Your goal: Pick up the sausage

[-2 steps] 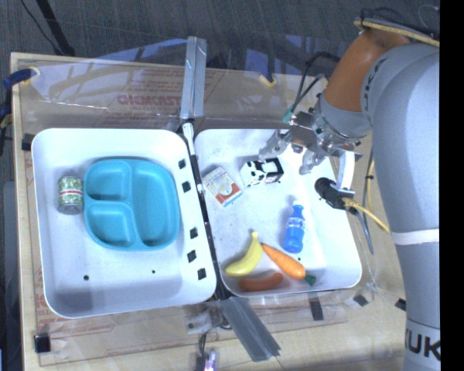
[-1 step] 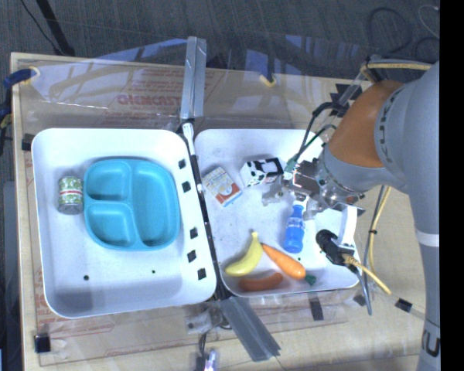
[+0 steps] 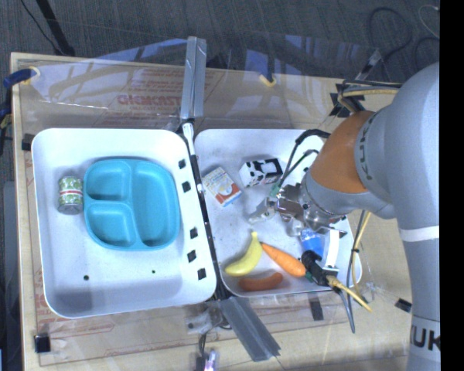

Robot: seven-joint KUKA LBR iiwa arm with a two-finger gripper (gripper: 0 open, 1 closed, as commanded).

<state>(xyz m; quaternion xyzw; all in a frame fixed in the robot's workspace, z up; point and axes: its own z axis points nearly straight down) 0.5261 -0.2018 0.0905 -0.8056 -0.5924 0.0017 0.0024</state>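
Two white bins side by side on the bench. Sausage [image 3: 261, 282] lies flat in the right bin [image 3: 233, 147], at its near edge, long axis running left-right. Just behind it: banana [image 3: 246, 258] to the left, curving up, and carrot [image 3: 283, 260] to the right, slanting down toward the right. Carrot's near end is close to the sausage; can't tell if they touch.

Gripper [image 3: 268, 208] sits over the middle of the right bin, coming in from the right under the grey arm [image 3: 402, 153] w/ orange band. It's well apart from the sausage, further back in the bin. Nothing seen between the fingers; whether the jaws are wide or narrow I can't tell, metal parts blur together there.

Other stuff in right bin: small carton [image 3: 220, 185] w/ red & blue print near the left wall, black-and-white box [image 3: 261, 170] just behind the gripper, blue item [image 3: 312, 243] partly under the wrist.

Left bin [image 3: 100, 284]: blue divided tray [image 3: 133, 202] in the middle, small can [image 3: 70, 194] just left of it, lying by the left wall.
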